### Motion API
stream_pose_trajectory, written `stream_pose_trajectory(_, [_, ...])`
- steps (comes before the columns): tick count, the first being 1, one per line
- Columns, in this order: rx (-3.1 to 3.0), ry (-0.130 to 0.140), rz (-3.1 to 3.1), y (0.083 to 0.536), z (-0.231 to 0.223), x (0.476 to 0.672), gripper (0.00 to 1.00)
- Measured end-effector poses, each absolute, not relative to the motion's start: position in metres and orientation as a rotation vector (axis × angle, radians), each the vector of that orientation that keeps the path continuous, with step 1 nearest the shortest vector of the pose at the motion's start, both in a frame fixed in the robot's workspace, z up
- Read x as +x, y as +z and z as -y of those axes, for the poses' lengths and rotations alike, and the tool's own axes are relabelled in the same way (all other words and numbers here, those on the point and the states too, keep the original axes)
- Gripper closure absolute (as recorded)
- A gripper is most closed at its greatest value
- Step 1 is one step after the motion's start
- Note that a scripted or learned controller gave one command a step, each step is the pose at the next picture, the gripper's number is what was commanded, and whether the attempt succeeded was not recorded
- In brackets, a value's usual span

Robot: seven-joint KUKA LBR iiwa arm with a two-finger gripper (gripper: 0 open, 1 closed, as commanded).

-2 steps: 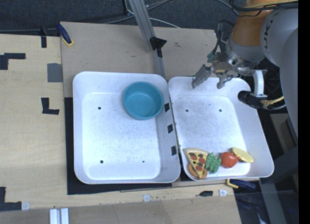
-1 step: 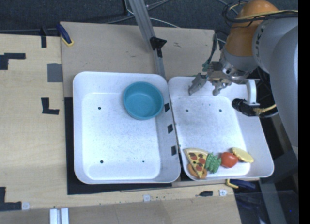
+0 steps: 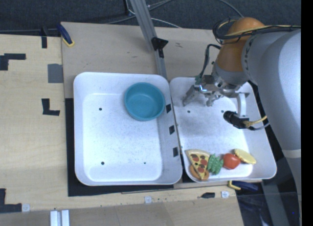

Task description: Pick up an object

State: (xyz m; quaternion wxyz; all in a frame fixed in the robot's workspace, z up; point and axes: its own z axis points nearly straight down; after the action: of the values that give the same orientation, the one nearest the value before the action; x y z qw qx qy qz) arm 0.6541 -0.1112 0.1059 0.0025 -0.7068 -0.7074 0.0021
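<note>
Blue bowl (image 3: 144, 101) sits in left bin (image 3: 88, 137). Right bin (image 3: 205, 127): pizza (image 3: 197, 163), greens (image 3: 214, 163), tomato (image 3: 231, 161) and yellow piece (image 3: 244, 156) are bunched at its near edge. Gripper (image 3: 201, 98) hangs spread and unloaded at the far end; approach judged pending, so descent over one toy is needed.

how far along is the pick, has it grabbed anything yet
Nothing looks picked yet. The gripper hangs open over the far end of the right bin, with nothing between its fingers. The pizza slice, green piece, tomato and yellow piece lie along the near edge. Left: reach one, close, lift.
</note>
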Motion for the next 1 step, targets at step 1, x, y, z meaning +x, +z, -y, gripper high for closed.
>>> stream_pose_trajectory(1, [-2.22,0.001,2.222,0.0883,0.1107,0.654,0.0])
